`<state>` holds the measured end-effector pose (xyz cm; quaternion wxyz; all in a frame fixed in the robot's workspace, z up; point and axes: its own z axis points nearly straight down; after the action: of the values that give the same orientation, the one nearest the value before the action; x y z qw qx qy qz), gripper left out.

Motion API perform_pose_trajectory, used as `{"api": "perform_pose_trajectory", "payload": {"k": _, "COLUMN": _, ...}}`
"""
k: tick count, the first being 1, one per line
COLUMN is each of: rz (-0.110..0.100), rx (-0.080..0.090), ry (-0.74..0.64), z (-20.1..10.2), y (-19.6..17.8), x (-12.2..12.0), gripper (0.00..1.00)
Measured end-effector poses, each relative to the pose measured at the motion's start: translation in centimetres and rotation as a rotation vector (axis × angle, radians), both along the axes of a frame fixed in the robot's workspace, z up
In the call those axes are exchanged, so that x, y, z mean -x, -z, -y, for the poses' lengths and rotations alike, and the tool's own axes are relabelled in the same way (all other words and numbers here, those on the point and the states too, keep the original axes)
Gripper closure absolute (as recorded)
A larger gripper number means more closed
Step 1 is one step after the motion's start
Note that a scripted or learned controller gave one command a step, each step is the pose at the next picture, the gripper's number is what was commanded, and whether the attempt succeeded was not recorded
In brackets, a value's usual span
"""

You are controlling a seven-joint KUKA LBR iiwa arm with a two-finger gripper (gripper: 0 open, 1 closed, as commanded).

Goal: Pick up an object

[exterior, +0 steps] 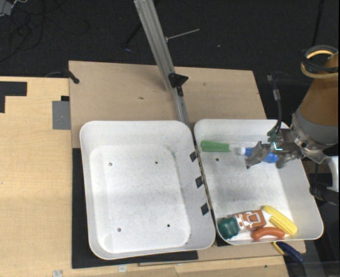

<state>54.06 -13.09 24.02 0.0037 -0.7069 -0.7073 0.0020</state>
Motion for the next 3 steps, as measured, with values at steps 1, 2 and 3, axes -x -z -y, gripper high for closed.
{"api": "perform_pose_trajectory", "payload": {"k": 1, "rz": 0.005, "rx": 0.001, "ry": 0.003, "z": 0.1, "y": -0.2, "x": -0.1, "gripper": 0.00}}
{"api": "perform_pose_trajectory", "payload": {"k": 2, "rz": -0.001, "rx": 0.000, "ry": 0.002, "z": 0.8, "y": 5.4, "x": 0.8, "gripper": 0.00}}
{"api": "perform_pose_trajectory", "payload": {"k": 3, "rz": 0.000, "rx": 0.000, "ry": 0.002, "z": 0.8, "y": 9.8, "x": 1.2, "gripper": 0.00}}
